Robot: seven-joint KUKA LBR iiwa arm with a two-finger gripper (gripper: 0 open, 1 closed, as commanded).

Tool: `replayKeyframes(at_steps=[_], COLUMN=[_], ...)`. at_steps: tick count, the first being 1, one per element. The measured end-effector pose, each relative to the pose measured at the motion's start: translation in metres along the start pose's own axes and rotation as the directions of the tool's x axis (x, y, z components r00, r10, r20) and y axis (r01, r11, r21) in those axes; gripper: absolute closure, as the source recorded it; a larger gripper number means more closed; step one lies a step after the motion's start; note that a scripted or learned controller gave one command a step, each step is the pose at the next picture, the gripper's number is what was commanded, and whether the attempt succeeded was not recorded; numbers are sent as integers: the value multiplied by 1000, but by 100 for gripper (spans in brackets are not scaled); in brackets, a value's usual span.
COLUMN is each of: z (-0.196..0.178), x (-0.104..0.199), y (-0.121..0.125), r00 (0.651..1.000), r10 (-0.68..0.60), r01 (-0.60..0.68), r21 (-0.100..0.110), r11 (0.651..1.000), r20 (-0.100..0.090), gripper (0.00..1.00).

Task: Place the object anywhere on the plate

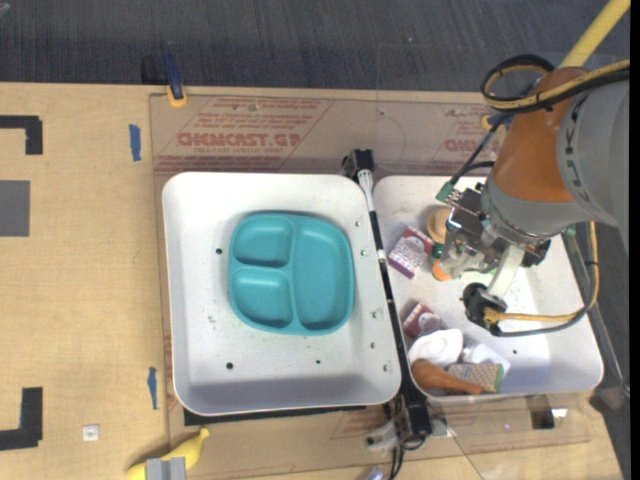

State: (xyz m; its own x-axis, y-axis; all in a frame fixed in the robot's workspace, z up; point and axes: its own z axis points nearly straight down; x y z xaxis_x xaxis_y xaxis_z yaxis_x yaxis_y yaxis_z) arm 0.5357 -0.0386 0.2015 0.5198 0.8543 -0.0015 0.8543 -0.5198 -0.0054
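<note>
Two shallow white bins (pixel 190 368): the left holds a teal sectioned plate (pixel 293 271), the right a gripper (pixel 462 258) whose state I cannot tell

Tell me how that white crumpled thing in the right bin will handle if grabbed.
The white crumpled thing looks soft and bunched, so it is probably floppy and light. It touches the brown item, so pulling it may nudge that neighbour.

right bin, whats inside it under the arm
The right bin holds a purple packet, a white crumpled item, a brown piece and a red packet. The arm covers the bin's upper right, so anything lying there is hidden.
</note>
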Motion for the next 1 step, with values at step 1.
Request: replayKeyframes(at_steps=[1], z=[19], x=[44], y=[-57], r00=[998], r10=[62], r01=[-62], r21=[7], r11=[998], r20=[0], gripper=[100])
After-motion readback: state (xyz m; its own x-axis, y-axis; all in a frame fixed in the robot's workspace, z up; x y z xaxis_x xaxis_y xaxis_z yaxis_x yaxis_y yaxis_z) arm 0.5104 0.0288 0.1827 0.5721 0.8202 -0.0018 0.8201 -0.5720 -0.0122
